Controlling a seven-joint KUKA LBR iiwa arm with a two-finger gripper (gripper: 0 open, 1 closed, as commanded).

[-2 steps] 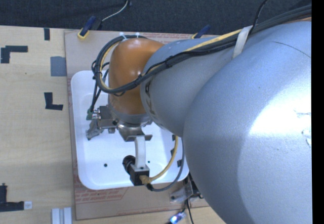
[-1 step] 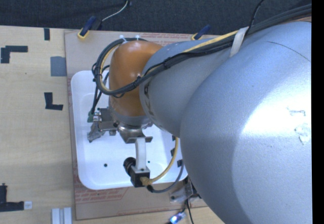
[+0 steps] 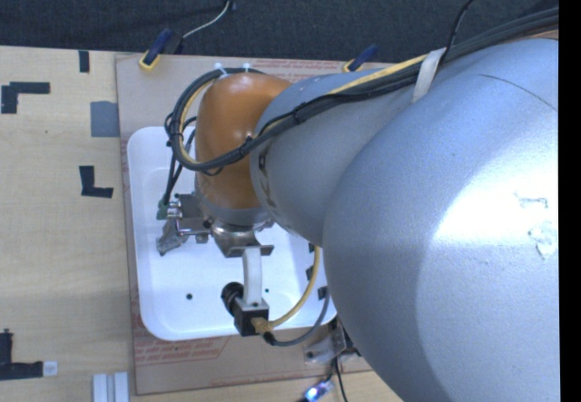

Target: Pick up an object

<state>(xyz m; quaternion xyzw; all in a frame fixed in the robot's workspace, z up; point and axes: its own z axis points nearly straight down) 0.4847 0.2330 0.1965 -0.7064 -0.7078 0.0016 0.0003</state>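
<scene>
Camera view: gripper (image 3: 171,235) sits low over the white bin (image 3: 138,164), close to its left wall. Grip state cannot be told, as the metal parts are small and cluttered. What is to be picked also cannot be told. A small dark speck (image 3: 189,297) lies on the bin floor, apart from the gripper. There is bare floor toward the near rim. The arm (image 3: 436,237) covers the bin's right side.

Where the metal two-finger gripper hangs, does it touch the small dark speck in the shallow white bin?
Apart. The camera view shows bare white floor of the bin between the gripper and the speck.
</scene>
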